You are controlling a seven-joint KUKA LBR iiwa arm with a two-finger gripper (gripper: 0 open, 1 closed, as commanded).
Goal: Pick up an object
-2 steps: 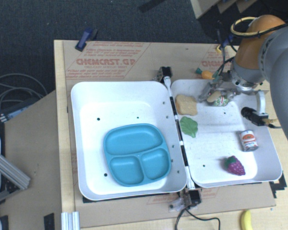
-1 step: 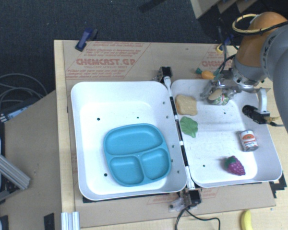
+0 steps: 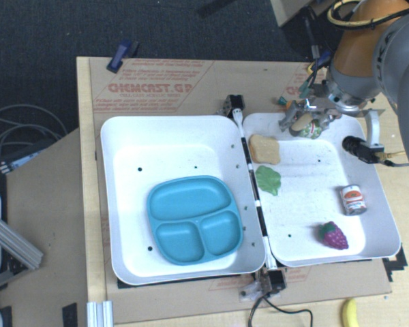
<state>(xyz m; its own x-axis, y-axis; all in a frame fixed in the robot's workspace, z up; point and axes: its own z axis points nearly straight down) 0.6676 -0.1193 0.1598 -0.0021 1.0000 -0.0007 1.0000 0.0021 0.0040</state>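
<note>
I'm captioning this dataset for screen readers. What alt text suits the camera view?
A robot arm's claw hangs over the far end of the right bin, which holds a bread slice, green leaf, can and grapes. The left bin holds a blue divided plate.

My arm point(image 3: 378, 19): grey, orange band
Bins point(image 3: 123, 155): white
Divided plate point(image 3: 193, 218): blue
Grapes point(image 3: 334, 236): purple
Leaf point(image 3: 268, 180): green
Can point(image 3: 353, 199): red-and-white label

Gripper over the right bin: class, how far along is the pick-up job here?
Done: the gripper has reached the right bin's far edge. In hand: something pale and green sits at its tip, but a grasp cannot be confirmed. Left: a clear lift; the bread slice, green leaf, can and grapes lie untouched.
</note>
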